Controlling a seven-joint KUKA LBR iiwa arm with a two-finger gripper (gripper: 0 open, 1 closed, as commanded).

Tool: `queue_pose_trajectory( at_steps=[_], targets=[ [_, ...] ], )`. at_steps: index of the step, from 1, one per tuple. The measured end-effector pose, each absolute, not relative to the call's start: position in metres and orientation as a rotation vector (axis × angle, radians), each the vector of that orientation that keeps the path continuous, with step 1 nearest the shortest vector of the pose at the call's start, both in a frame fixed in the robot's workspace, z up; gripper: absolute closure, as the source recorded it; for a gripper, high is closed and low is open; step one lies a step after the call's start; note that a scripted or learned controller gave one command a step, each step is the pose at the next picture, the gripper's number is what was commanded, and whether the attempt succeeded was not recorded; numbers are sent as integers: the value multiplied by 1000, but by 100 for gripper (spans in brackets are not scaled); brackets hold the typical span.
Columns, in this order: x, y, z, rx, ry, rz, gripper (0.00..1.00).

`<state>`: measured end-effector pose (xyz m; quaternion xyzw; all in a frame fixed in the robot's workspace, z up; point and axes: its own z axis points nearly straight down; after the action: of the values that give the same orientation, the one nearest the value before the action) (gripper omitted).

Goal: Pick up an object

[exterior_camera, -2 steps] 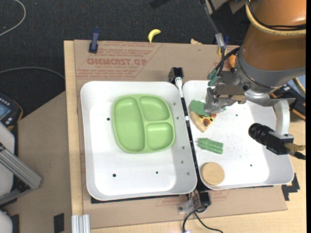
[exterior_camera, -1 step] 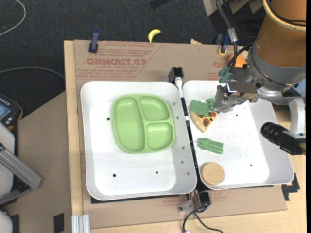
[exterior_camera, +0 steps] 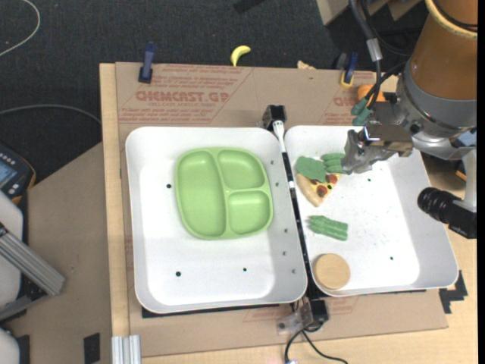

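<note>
Just left of the fingers (exterior_camera: 355,162), whose opening I cannot tell, lies green toy food (exterior_camera: 321,163)

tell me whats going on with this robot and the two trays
A grey and orange robot arm reaches in from the right, with its hand low over the right bin, next to a green toy near a pizza slice toy. Another green piece and a round tan disc lie closer to the front of that bin. The left bin holds a green divided plate. Nothing looks lifted yet.
</note>
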<state>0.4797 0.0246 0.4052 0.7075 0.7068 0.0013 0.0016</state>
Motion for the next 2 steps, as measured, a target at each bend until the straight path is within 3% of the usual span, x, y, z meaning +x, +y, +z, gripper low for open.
queue_pose_trajectory(
  at_steps=[1, 2],
  targets=[
    [479, 35, 342, 2226, 2225, -9, 100],
    [483, -43, 360, 2227, 2209, 2, 100]
  ],
)
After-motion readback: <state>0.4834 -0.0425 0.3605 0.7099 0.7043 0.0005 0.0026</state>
